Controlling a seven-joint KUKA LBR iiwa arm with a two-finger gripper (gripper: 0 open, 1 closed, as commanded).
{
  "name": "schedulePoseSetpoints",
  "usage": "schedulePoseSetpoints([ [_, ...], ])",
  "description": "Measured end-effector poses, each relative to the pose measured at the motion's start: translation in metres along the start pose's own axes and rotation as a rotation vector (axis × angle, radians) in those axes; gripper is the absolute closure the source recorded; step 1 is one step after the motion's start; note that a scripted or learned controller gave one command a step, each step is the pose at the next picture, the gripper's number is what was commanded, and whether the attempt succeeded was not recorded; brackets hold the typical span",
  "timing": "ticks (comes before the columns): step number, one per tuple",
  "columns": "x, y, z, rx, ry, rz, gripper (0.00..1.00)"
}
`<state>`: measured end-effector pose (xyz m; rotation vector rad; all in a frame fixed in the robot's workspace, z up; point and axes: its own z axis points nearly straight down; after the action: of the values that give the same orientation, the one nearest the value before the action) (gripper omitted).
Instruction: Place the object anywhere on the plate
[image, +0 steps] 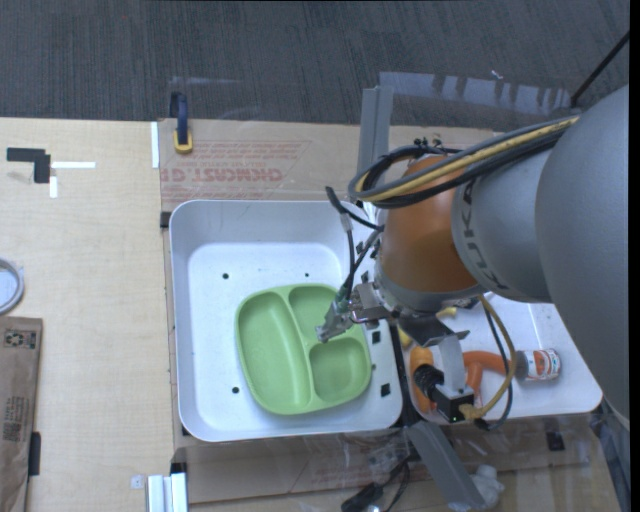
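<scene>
Two shallow white bins sit side by side on a pale wooden table. At the far left of the table lie a metal ring and a brown paper bag printed with a recycling mark. Behind the bins, a blue and yellow clamp stands beside a cardboard sheet. The sheet's red lettering appears reversed and cannot be read with confidence.

The left bin holds a light green plate, divided into three compartments and lying flat. The gripper hangs over the plate's right side, above the ridge between the compartments. It is dark and thin against the green, and whether it is released or clenched cannot be told.

The arm reaches in from the right, its grey bulk and orange band tilted down toward the left bin, with black and yellow cables looping over the wrist.

The right bin is largely covered by the arm. In it lies an orange object, elongated and bright, possibly a toy carrot. It is well apart from the plate. Just to its right is a small bottle on its side with a red and white label, too small to read.
</scene>
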<state>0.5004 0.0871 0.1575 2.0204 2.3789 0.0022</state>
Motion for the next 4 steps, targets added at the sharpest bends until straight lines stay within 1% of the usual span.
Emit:
schedulePoseSetpoints([
  [1, 0.0, 0.013, 0.017, 0.001, -0.017, -0.093, 0.0],
  [2, 0.004, 0.029, 0.024, 0.017, -0.017, -0.105, 0.0],
  [3, 0.004, 0.028, 0.024, 0.02, -0.017, -0.131, 0.0],
  [4, 0.011, 0.028, 0.028, -0.012, -0.023, -0.001, 0.0],
])
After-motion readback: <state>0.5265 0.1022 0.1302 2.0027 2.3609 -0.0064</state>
